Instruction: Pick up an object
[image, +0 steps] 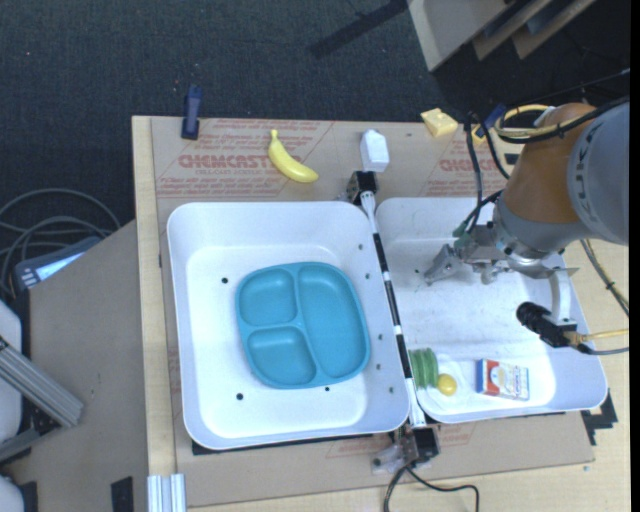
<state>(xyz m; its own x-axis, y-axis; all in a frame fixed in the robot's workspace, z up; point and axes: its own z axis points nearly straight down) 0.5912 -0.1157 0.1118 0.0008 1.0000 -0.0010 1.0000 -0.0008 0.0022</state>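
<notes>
Bench board (150, 300) of pale wood with red print lies under everything, reaching far to the left of the fingers and past them on every side. The left shallow white bin (200, 250) sits left of the fingers across the black divider. The right shallow white bin (420, 215) lies directly beneath them. The grey arm with its orange band (545, 185) comes in from the right and stands above and right of the fingers.

A light blue plastic plate with three compartments (300, 325) rests in the middle of the left bin, down and left of the fingers and well apart from them. The two-finger gripper (462, 268) hangs over the upper middle of the right bin. Its metal fingers (438, 268) are spread apart with nothing between them (only bare bin floor shows in the gap).

The things to pick lie along the near edge of the right bin, all below the fingers:
- a small red, white and blue carton (500, 380), down and to the right
- a green oblong object (423, 366), almost straight below
- a small yellow ball (446, 384), just beside the green one

A yellow banana (290, 160) lies on the board up and left of the fingers, outside both bins.
</notes>
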